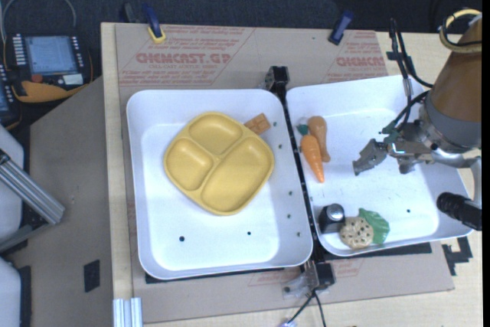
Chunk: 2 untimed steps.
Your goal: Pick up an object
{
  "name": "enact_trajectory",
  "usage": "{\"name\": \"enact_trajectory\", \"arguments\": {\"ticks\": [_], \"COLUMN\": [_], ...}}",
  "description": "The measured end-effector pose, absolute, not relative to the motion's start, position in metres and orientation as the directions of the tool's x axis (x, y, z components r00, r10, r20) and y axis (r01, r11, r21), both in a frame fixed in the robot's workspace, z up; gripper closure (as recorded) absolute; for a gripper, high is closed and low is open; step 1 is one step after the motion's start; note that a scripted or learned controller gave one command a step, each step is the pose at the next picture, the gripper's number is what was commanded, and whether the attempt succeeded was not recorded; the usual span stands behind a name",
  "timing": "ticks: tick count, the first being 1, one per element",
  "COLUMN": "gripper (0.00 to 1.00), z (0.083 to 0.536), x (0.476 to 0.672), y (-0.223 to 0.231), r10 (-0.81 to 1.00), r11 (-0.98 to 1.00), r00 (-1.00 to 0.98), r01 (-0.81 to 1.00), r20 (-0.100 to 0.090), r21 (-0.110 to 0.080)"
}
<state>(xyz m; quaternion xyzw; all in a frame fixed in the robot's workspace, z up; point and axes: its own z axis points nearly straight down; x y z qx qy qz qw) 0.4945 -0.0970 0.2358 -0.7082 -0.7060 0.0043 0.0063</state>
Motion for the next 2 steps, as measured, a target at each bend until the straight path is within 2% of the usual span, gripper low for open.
{"name": "enact_trajectory", "arguments": {"ticks": [1,2], "gripper": [0.0,0.0], "z": [0.242,0.2], "x": [0.497,0.498], "y": [-0.097,-0.095], "r10": [1.0,1.0], "r11": [0.0,-0.001], "r00": [0.0,0.001], "r01": [1.0,1.0], "r20": [0.001,0.002], "r21": [-0.002,-0.006]}}
